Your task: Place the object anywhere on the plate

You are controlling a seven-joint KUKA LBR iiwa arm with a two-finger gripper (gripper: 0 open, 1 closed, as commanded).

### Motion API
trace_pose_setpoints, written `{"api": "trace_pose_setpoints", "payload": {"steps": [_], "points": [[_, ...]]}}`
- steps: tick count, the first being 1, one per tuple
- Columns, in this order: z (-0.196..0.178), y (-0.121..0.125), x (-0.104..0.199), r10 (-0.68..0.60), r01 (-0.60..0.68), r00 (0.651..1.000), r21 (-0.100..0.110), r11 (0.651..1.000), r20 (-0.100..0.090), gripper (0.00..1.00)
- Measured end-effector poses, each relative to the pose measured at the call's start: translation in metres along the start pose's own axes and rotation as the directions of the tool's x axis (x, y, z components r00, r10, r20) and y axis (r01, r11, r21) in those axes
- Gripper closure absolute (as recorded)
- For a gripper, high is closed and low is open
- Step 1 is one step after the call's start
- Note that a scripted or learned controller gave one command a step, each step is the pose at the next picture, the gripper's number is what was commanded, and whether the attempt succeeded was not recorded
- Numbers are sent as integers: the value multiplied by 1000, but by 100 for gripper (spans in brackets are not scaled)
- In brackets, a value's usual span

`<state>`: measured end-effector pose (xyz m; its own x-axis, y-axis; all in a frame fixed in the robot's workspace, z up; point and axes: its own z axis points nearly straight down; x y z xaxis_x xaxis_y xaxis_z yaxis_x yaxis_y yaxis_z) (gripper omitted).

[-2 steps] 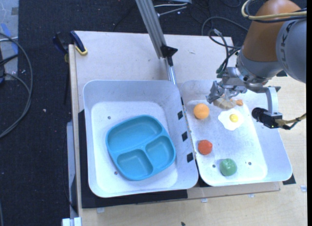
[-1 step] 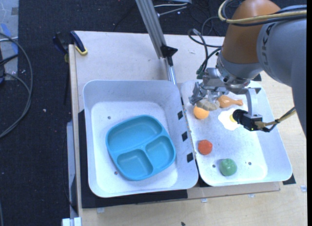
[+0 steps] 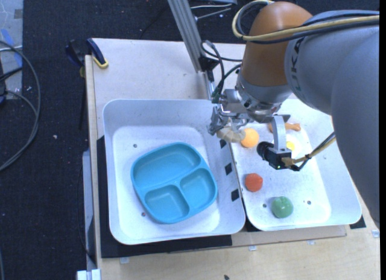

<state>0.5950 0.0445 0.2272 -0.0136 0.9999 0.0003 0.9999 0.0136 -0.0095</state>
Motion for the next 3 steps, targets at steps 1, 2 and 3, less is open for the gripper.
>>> {"api": "trace_pose_setpoints", "payload": {"steps": [1, 2, 3], "points": [[12, -8, 54, 1, -1, 1000, 1, 1000, 1, 100], [-1, -8, 112, 0, 0, 1000, -3, 1000, 1, 100], [0, -8, 108, 6, -6, 1000, -2, 1000, 4, 0]]}}
